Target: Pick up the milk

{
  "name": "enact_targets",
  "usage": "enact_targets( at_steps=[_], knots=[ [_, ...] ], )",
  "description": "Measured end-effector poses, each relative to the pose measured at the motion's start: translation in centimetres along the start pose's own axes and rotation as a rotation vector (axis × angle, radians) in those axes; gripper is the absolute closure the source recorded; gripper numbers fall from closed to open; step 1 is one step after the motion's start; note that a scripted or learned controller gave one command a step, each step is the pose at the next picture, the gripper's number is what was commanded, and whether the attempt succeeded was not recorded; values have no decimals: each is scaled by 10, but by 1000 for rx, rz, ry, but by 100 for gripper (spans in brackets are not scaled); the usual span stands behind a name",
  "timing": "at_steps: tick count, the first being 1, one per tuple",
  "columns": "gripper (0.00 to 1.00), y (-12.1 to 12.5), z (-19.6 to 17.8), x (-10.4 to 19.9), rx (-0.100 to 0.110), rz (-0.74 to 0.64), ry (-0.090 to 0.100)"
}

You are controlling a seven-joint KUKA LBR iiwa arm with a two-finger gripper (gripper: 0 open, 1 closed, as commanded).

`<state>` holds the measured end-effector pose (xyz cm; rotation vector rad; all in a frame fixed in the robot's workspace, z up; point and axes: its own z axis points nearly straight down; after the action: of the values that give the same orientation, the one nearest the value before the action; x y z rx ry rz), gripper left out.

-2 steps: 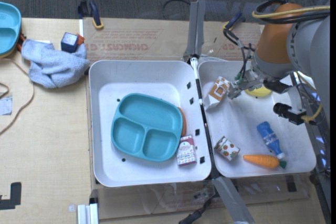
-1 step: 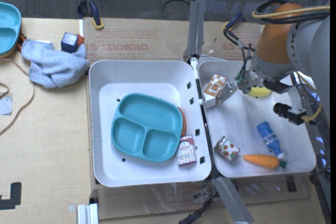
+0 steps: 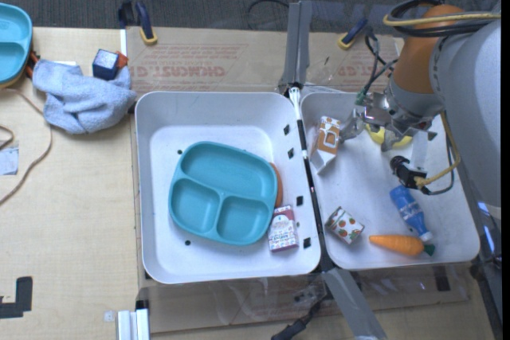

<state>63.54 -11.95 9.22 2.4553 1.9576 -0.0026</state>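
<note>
Seen from above: two shallow white bins side by side, left bin (image 3: pixel 151 195) and right bin (image 3: pixel 454 251). In the left bin, a teal divided plate (image 3: pixel 223 192) near the centre, with something brown showing at its 3 o'clock edge. Just beside the plate, at about 4 o'clock from it, a small milk carton (image 3: pixel 283 229) with a red and white label, lying near the bin's lower right corner.

In the right bin, an orange and white carton (image 3: pixel 327 136) at about 10 o'clock, leaning near the dividing wall. At 7 o'clock, a small box with fruit pictures (image 3: pixel 344 225). At 5 o'clock, an orange carrot (image 3: pixel 401 244), and just above it a blue bottle (image 3: pixel 409 209). At 1 o'clock, a yellow object (image 3: pixel 392 138), partly hidden under the arm.

Gripper (image 3: pixel 374 117) low over the upper part of the right bin, well apart from the milk carton. Cannot tell from this angle how it stands, open or closed.

Outside the bins, at 10 o'clock on the bench, a grey cloth (image 3: pixel 80 98).
</note>
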Motion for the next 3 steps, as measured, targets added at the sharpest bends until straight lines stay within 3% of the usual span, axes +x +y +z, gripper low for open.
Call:
enact_targets(
  at_steps=[1,2,3],
  knots=[
    [0,-6,-100,66,-1,-403,0],
    [0,-8,-37,11,-1,-740,0],
    [0,-17,-17,13,-27,-665,-1]
  ],
)
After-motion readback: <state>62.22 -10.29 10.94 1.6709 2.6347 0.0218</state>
